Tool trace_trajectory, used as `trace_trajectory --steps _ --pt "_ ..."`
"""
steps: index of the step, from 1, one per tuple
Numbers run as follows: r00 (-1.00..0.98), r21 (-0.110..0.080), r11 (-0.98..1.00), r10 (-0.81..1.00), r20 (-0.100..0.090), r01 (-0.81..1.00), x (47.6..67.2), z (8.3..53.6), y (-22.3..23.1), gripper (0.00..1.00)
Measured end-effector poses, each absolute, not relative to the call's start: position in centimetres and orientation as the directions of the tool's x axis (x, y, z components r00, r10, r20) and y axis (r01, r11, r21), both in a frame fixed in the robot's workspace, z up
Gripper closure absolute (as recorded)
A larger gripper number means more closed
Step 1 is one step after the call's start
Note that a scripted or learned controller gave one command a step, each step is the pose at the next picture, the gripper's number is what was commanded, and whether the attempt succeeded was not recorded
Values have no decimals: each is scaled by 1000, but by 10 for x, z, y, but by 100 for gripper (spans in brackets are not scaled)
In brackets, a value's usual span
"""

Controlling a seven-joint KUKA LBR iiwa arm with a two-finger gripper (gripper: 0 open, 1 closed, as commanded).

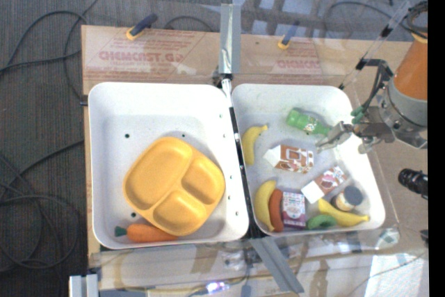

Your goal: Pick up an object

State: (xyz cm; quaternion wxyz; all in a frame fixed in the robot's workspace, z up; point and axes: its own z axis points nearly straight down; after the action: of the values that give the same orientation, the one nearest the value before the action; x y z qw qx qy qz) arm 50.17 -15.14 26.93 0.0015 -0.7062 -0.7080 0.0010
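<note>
Pincer [345, 135] is hung over the right bin [278, 95], just right of the bottle [306, 122] and a touch lower. Open or closed can't be made out from this angle, tbh.

Going left to right: far left of the bottle and lower, a yellow tray [175, 184] is laid in the left bin [111, 115], with a carrot [142, 233] tucked under its lower-left edge. Just left of the bottle and slightly lower, a small banana [252, 142] is propped by the bin wall. Right below the bottle, a red-and-white card [293, 158] is laid flat. Further below it, a bigger banana [264, 204], a pink box [293, 209] and a third banana [344, 218] are bunched along the near wall. A dark jar [348, 197] is sat below-right of the bottle.
</note>
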Motion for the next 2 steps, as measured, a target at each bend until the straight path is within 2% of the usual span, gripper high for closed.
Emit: trace_trajectory --steps 1,2 --pt "-109 -4 109 994 2 994 508 150 -191 0" --pt "-278 13 278 961 6 961 520 93 -215 0"
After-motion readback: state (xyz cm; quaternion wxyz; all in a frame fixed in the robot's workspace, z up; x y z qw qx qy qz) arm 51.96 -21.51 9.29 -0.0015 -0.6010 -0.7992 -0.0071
